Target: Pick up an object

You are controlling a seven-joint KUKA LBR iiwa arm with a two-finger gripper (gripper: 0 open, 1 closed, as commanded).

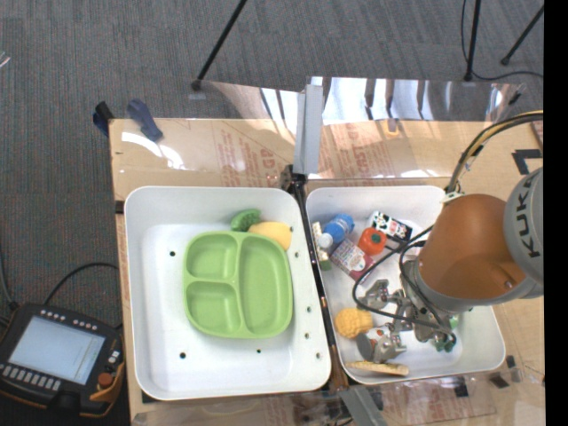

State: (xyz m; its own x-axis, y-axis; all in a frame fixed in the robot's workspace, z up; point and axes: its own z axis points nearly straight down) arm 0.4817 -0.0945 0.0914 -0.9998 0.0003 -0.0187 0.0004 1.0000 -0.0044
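The gripper (pixel 390 319) is down low in the right bin (pixel 475 349), hanging beneath the orange band (pixel 466 251) of the grey arm. Its metal parts are tangled among the clutter, and whether it is open or closed on anything, I cannot tell from this angle. Just to its left sits a yellow knobbly toy (pixel 352 323), right beside the metalwork, possibly touching. Below, a flat tan cracker-like piece (pixel 379 368) lies near the bin's front wall. A small green item (pixel 446 343) peeks out just right of the gripper, under the arm.

Further up the same bin, a red-capped small thing (pixel 373 240) rests next to a pinkish packet (pixel 347 257), with a blue bottle-like toy (pixel 337 228) beside them and a black-and-white patterned box (pixel 390 226) toward the back wall.

Over in the left bin (pixel 151 327), a green divided plate (pixel 238 284) lies flat in the middle. At its far edge there is a yellow lemon-shaped toy (pixel 272 232) touching a leafy green piece (pixel 245 219).

Both bins sit side by side on the table (pixel 213 153). On the floor at lower left, a handheld control pendant (pixel 58 353) shows its screen.
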